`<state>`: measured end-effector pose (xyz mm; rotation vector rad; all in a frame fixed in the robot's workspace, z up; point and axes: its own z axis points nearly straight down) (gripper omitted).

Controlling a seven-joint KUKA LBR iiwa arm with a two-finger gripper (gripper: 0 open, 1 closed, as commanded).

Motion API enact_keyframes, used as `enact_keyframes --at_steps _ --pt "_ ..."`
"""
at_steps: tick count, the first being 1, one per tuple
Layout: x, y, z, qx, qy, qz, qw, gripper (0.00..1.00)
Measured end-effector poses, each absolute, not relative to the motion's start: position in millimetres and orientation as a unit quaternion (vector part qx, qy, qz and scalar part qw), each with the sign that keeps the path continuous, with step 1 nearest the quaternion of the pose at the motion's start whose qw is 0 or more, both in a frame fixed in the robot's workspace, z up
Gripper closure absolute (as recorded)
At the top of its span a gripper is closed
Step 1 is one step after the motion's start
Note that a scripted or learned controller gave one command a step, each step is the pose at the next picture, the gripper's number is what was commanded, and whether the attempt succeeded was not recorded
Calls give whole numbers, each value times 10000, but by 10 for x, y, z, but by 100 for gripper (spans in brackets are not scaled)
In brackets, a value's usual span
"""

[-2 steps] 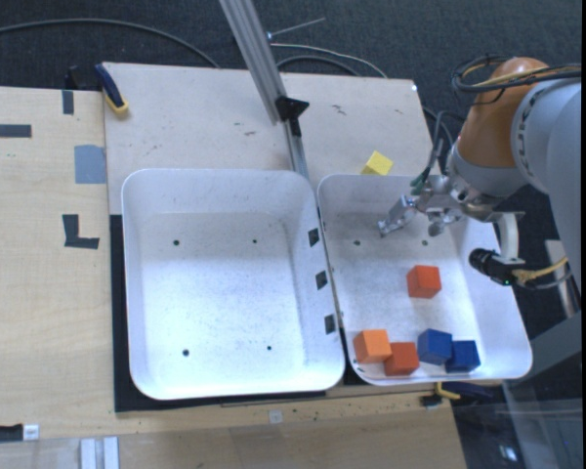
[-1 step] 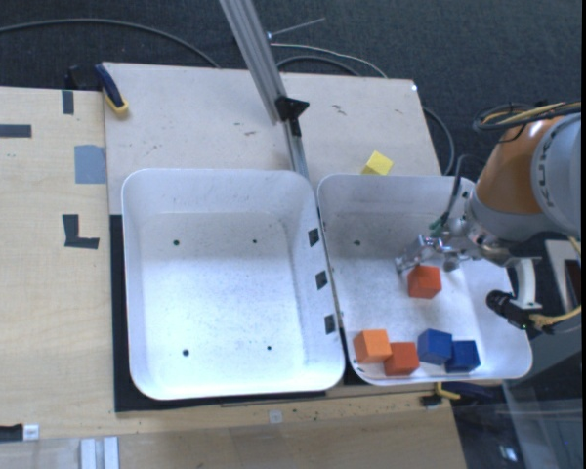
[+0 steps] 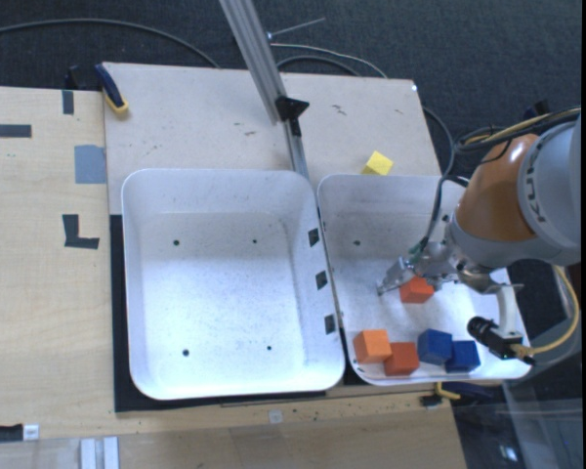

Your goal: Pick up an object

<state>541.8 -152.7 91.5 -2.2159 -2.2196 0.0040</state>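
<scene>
My gripper (image 3: 410, 277) hangs low over the middle of the right bin (image 3: 371, 213), under the grey and orange arm that comes in from the right. A red-orange block (image 3: 417, 290) sits right at the gripper's tip, partly covered by it; I cannot tell whether it is gripped or just lying beneath. Along the bin's front wall lie an orange block (image 3: 373, 344), a red-orange block (image 3: 401, 359) and two blue blocks (image 3: 435, 345) (image 3: 462, 357), close together.
The left bin (image 3: 137, 262) lies beside the right one, sharing a middle wall. A yellow block (image 3: 378, 163) rests on the bench behind the right bin. A metal rail (image 3: 259, 57) slants down to the bins' back edge.
</scene>
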Motion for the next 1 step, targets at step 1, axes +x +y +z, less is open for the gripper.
enact_keyframes --at_steps 1 --pt "5431 -1538 1008 -7063 -7079 9 21 100"
